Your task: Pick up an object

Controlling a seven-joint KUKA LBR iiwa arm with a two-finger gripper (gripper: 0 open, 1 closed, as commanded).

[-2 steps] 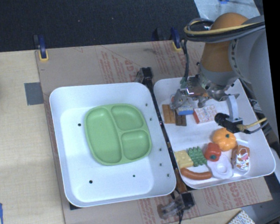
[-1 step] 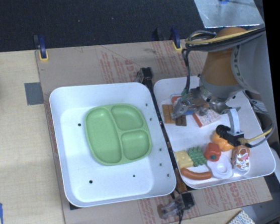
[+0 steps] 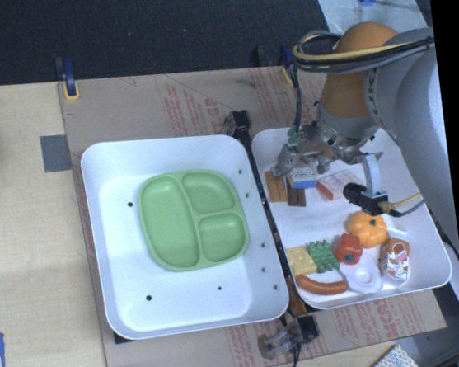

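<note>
Nearest the camera, along the front wall of the right-hand white plastic bin [image 3: 440,277], lies a huddle of toy food: a red-brown sausage [image 3: 322,285], a white cup-like piece [image 3: 362,277], a small printed carton [image 3: 397,261], a yellow cracker-like block [image 3: 300,259], a green bumpy piece [image 3: 322,253], a red tomato-like toy [image 3: 348,249] and an orange pumpkin-shaped toy [image 3: 368,229].

Largest in view is the grey arm with its orange band [image 3: 364,62], reaching in from the right. Next comes the left-hand white bin [image 3: 111,234], which bears a pale green divided plate [image 3: 193,219].

Smaller is the gripper [image 3: 301,161], low over the back part of the right-hand bin. Whether its fingers stand apart or closed cannot be told from this slant, and nothing shows plainly between them.

Just beneath and beside it lie a brown wooden block [image 3: 276,186], a small blue-and-white box [image 3: 303,180], a dark brown block [image 3: 297,198] and a red-and-white packet [image 3: 335,185], packed close together.

The brown wooden block, the likely target, is probably light, stiff and not fragile. Its flat long sides should offer the surest hold, though the neighbours crowding it may get pinched or nudged.
</note>
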